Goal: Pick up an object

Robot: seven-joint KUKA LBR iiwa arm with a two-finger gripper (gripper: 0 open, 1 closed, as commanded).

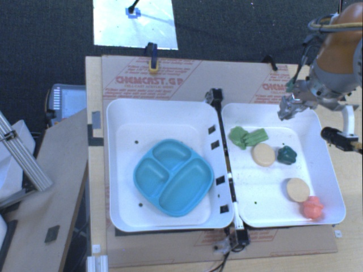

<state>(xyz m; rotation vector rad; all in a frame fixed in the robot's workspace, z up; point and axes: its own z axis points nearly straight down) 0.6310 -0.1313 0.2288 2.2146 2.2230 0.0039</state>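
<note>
In the right bin [326,177], nearest the camera at about five o'clock, a small pink-red lump [312,208] sits against the near rim. It looks like a soft or hollow toy, probably light, and its rounded body would suit a pinch across the middle. Just beside it, toward eleven o'clock, lies a tan disc [297,189], flat and low. It would be awkward to grip from above unless the fingers straddle its edge, and its smooth top may be slippery.

Farther in, near the bin's centre, a second tan disc [264,154] lies close beside a dark teal piece [287,154] at its three o'clock. The teal piece is lumpy and stands a little higher, so it offers the better hold of the two. At about eleven o'clock from the disc sits a green leafy piece [247,136], irregular and likely stiff plastic. Its narrow stem end seems the place to close on.

The left bin [122,169] holds a blue divided plate [172,177], broad and too wide for an easy pinch.

Farthest away, at the right bin's one o'clock corner, the gripper [285,111] hangs over the far rim, apart from every object. It is small and blurred here, so whether its fingers are spread or closed cannot be told.
</note>
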